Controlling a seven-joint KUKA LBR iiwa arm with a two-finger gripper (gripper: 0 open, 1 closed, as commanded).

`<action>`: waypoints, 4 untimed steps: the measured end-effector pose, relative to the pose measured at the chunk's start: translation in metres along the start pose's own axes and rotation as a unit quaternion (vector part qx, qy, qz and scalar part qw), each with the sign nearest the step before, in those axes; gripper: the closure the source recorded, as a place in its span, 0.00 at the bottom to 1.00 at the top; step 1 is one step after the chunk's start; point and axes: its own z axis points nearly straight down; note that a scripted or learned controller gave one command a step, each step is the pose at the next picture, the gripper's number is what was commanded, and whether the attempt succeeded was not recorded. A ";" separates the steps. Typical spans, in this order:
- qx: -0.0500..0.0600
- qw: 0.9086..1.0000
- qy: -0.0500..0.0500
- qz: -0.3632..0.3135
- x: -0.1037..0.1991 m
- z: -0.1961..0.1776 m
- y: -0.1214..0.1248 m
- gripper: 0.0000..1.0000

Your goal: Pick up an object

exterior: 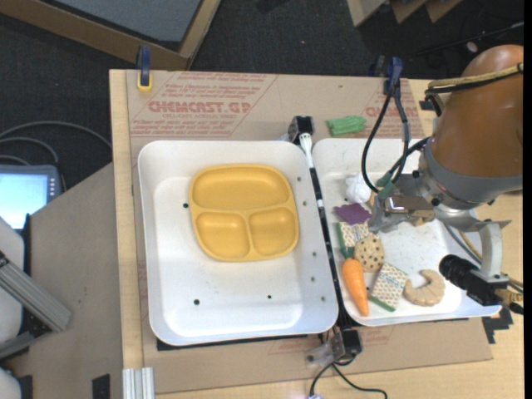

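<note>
My arm hides part of the right bin (pixel 465 306); I cannot tell my gripper's (pixel 391 210) state. The carrot (pixel 356 286) lies near the bin's left wall.

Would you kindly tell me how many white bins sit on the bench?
2: the left bin holds a yellow divided plate; the right bin holds toy food, under the arm.

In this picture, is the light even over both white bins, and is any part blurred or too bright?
In the camera view, the light is soft and fairly even; the left shallow white bin is bright, with its bare floor nearly washed out around the yellow divided plate. The orange toy carrot is sharp. The grey and orange arm looks soft-edged and shades part of the right white bin.
</note>
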 end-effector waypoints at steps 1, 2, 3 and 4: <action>0.000 1.000 0.000 0.001 -0.008 0.007 0.000 1.00; -0.003 1.000 -0.001 0.003 -0.049 0.008 0.001 1.00; -0.003 1.000 0.000 -0.001 -0.007 0.005 0.001 1.00; -0.003 1.000 -0.002 0.003 -0.042 0.006 0.001 1.00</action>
